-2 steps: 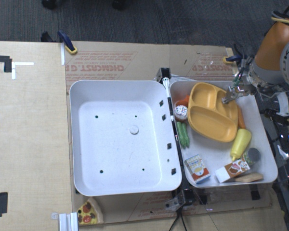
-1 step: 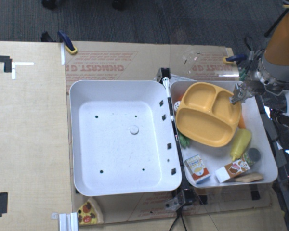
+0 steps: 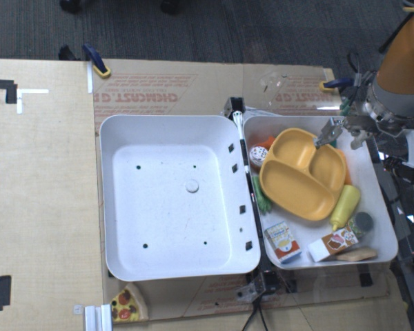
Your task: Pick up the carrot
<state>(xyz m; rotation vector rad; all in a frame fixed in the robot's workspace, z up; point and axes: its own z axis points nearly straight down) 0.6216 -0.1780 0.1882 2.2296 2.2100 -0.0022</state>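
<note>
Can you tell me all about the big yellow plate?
The yellow plate looks like smooth plastic, rounded, with a raised ridge splitting it into two shallow parts. It sits tilted in the right bin, resting on other toys. A yellow mustard bottle touches its lower right edge. The gripper hangs right at its upper rim.

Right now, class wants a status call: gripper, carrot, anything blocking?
Gripper over right bin's far side, above the yellow divided plate. Carrot mostly hidden, orange sliver at plate's left edge. Plate covers it; white ball alongside.
</note>
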